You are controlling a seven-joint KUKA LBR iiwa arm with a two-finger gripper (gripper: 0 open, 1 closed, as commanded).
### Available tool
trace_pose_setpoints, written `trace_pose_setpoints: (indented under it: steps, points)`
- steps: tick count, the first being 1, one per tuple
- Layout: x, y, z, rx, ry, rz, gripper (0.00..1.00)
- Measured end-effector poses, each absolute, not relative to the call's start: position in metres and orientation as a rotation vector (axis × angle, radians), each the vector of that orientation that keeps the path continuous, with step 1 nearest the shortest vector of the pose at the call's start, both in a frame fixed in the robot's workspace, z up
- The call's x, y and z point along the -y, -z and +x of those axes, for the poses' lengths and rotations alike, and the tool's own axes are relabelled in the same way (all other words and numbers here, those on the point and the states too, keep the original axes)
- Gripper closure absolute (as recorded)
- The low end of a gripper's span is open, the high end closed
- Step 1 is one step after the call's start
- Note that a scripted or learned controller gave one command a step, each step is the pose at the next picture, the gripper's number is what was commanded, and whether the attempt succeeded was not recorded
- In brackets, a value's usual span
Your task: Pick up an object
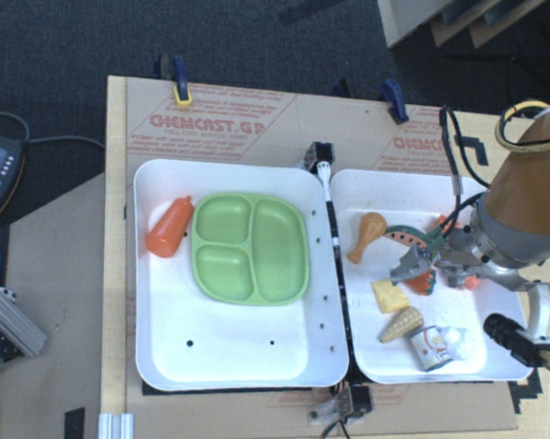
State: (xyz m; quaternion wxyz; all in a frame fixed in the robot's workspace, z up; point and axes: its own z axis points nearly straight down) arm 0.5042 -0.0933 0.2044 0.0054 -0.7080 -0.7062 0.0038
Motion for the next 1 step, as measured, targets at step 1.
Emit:
trace_pose_setpoints:
  steps: [1]
  points:
    - [0.0934, -0.2101, 0.507, 2.221, 0.0, -2.221, 0.0]
